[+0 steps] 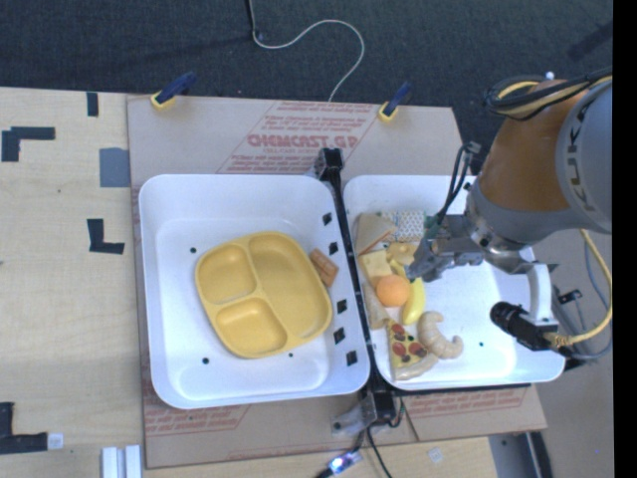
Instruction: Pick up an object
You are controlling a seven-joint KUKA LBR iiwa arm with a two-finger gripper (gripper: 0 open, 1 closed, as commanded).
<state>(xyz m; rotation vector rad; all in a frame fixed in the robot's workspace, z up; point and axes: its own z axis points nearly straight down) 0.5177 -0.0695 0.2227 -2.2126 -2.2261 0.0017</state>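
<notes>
The claw (430,259), grip state impossible to tell, hangs over smooth plastic food pieces (398,297) in the right bin (518,366).

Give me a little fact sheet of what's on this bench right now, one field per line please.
left bin: holds a yellow divided plate and a small brown piece at the plate's right edge
right bin: holds a pile of toy food along its left side
food seen: orange ball, banana, pizza slice, pale curled piece
arm: reaches in from the right
end effector: low over the right bin, by the food pile
under the bins: cardboard sheet
</notes>
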